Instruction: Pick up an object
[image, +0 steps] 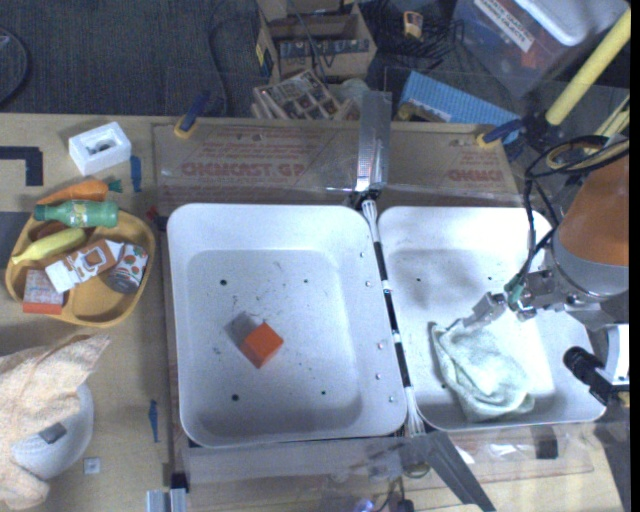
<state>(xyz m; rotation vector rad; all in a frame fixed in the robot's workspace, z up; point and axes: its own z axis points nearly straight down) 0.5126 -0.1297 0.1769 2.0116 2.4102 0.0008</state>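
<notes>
- The wooden surface (120, 400) carries two shallow white plastic bins: the left bin (200, 240) fills the middle of the frame, and the right bin (440, 230) sits touching it at centre right.
- The grey arm with the orange band (600, 225) reaches in from the right edge, over the right bin's far side.
- A crumpled pale cloth (485, 370) lies in the lower part of the right bin; judging by its closeness, this is the likely target.
- The end effector (490, 305) sits at the cloth's upper left edge, tilted down toward it. Whether it is open, closed or gripping anything cannot be told, since the tip is small and blurred.
- A small orange block with a grey face (260, 342) lies alone in the left bin, lower middle, well apart from the arm.
- To do the grasp well, it seems best to come down onto a raised fold of the cloth rather than its flat rim, pinch a thick bunch, and lift straight up, slowly.
- The risk, as I judge it, is nipping a thin edge that slips out, or pressing into the bin floor.
</notes>
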